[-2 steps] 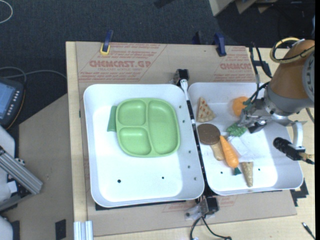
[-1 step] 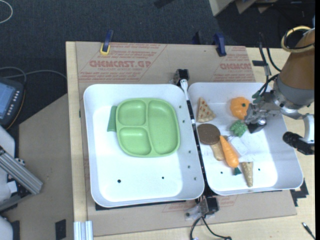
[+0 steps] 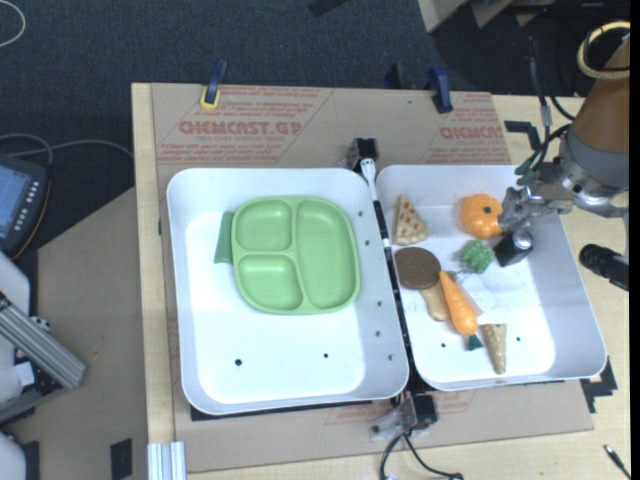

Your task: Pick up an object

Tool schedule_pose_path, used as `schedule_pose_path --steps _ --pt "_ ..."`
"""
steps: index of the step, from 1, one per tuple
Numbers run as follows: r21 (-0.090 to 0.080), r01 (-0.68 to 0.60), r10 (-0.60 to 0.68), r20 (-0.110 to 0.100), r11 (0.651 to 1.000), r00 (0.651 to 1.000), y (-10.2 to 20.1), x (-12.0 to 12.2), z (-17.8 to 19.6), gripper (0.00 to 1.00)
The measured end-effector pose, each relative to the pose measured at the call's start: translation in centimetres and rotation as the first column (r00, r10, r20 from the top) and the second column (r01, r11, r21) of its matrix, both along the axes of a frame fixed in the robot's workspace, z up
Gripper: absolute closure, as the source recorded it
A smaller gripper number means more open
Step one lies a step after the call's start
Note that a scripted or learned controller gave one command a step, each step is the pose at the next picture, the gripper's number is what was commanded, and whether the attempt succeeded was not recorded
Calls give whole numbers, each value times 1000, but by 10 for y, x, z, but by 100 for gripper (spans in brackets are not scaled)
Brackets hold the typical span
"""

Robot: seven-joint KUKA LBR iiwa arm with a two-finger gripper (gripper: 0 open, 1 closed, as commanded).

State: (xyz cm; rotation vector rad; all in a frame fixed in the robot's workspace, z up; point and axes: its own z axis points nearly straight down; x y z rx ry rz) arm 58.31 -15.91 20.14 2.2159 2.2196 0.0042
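Right bin (image 3: 560, 353) holds broccoli (image 3: 477, 257) just left of jaws (image 3: 514, 236)

Arm (image 3: 605, 133) cut off by right edge.

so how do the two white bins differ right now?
Contents: the left bin holds one green sectioned plate; the right bin holds several small toy foods, among them a carrot, an orange pumpkin-like piece and a green broccoli-like piece.
Arm: the gripper is over the right bin's far side, by the orange piece; no arm is over the left bin.
Shared: both are shallow, white, side by side.
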Motion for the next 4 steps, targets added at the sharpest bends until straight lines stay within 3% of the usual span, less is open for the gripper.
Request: schedule_pose_path --steps 1,3,4 --pt "0 1 -1 -1 1000 1000 0 1 25 100" --pt "5 -5 5 -7 1000 1000 102 -11 29 100" --pt "4 -5 5 -4 1000 1000 154 -1 28 100"
